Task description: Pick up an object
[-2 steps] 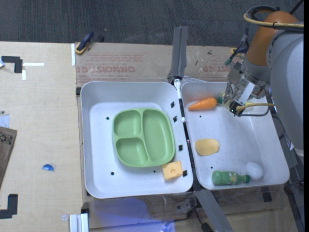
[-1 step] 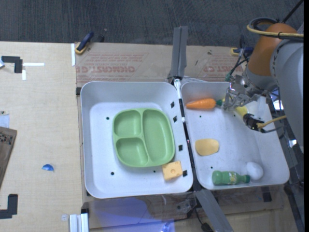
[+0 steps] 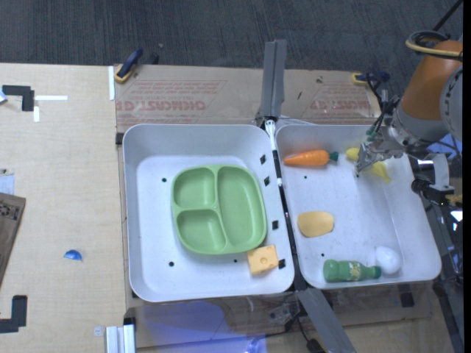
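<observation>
Left bin (image 3: 147, 197): white and shallow, well to the left of the pincer, touching the right bin along the middle divider.
Green plate (image 3: 218, 209): three compartments, lying flat in the left bin, far left of the pincer and lower in the view.
Cheese wedge (image 3: 263, 259): yellow with holes, at the plate's lower right corner, touching or just beside its rim, in the left bin.
Right bin (image 3: 412, 226): the bin the pincer hangs over, near its upper right corner.
Carrot (image 3: 307, 158): orange with a green tip pointing right, lying to the left of the pincer, apart from it.
Potato-like yellow piece (image 3: 316, 223): mid-bin, below and left of the pincer, well apart.
Green bottle (image 3: 351, 271): on its side along the near wall, far below the pincer.
White round piece (image 3: 388, 257): touching or just beside the bottle's right end.
Yellow piece (image 3: 379, 169): partly hidden, directly at the pincer's tips; contact cannot be told.
Pincer (image 3: 370, 157): low over the bin's upper right; whether its tips are apart or together cannot be told.
Arm (image 3: 430, 87): orange band above the wrist, entering from the right.
</observation>
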`<state>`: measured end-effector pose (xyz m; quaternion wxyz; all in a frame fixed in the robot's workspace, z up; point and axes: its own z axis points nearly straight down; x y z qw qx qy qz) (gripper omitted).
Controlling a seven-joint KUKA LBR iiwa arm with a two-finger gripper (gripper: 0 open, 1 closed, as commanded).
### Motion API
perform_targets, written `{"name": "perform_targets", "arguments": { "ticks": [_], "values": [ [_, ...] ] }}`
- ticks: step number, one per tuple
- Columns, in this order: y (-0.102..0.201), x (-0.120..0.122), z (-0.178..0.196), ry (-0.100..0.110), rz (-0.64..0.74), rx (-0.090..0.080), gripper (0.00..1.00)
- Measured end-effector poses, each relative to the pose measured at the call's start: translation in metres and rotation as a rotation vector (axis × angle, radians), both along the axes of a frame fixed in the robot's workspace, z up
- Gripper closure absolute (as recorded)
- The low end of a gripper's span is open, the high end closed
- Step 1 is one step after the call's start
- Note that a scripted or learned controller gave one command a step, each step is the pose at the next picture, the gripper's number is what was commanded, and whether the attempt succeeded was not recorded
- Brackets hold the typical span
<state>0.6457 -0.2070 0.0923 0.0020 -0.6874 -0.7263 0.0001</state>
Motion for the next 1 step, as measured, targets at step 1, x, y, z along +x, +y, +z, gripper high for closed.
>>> {"name": "perform_targets", "arguments": {
  "ticks": [1],
  "values": [
    [0.0055, -0.0455, 0.0000, -0.004, -0.029, -0.003, 1.00]
  ]
}}
